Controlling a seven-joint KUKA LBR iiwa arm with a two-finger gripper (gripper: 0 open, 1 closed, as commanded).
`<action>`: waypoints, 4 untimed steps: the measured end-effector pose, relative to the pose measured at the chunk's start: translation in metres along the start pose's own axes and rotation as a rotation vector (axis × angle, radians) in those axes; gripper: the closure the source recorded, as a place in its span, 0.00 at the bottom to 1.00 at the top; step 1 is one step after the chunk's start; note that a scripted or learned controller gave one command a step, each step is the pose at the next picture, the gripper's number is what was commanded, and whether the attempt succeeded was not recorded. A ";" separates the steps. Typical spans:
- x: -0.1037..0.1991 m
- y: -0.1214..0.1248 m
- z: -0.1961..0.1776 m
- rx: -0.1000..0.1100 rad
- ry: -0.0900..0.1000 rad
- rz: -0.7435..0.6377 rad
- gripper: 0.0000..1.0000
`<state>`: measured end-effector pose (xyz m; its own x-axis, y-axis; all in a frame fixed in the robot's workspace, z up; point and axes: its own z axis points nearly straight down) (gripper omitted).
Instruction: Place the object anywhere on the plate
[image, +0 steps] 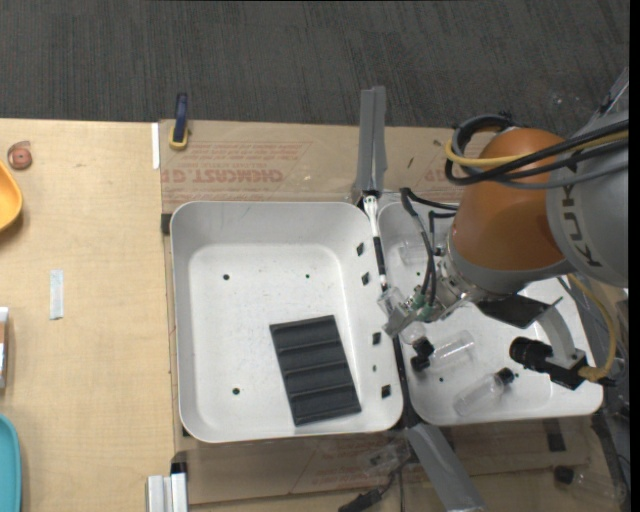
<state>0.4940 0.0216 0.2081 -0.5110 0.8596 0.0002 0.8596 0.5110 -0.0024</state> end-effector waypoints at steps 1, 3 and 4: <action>0.026 0.077 0.018 0.000 -0.001 -0.220 1.00; 0.105 0.049 0.034 0.000 0.001 -0.826 1.00; 0.085 0.033 -0.056 -0.003 -0.003 -0.821 1.00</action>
